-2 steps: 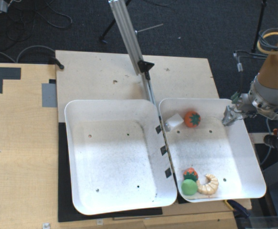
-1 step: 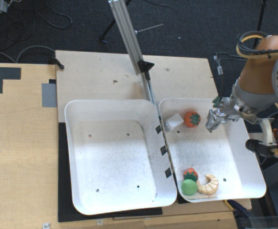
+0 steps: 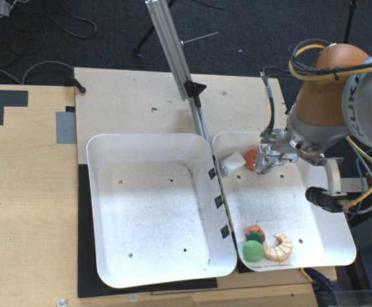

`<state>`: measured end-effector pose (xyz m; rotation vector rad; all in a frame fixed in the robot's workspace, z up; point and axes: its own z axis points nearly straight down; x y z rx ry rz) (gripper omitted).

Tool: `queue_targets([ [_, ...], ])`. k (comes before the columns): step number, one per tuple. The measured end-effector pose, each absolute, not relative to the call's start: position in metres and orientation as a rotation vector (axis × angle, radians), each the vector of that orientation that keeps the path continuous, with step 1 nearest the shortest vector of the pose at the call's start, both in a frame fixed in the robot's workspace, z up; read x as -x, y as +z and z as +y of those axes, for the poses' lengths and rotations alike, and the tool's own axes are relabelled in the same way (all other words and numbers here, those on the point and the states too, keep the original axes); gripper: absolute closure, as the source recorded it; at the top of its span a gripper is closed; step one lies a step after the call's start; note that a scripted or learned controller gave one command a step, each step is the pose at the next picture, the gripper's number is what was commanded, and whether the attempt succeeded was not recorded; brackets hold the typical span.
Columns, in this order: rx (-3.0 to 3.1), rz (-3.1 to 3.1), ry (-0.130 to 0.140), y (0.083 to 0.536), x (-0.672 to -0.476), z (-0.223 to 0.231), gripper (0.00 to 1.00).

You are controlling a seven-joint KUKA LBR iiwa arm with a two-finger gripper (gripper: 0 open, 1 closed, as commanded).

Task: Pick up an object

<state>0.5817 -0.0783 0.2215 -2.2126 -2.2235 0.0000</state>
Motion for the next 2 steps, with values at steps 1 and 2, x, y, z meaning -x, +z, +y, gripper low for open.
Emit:
queue_targets([
  [1,2.212,-2.223,0.003,0.213,-0.577,-0.021,1.00],
  [2,2.212,-2.222,0.003,0.207,-0.575,0.032,1.00],
])
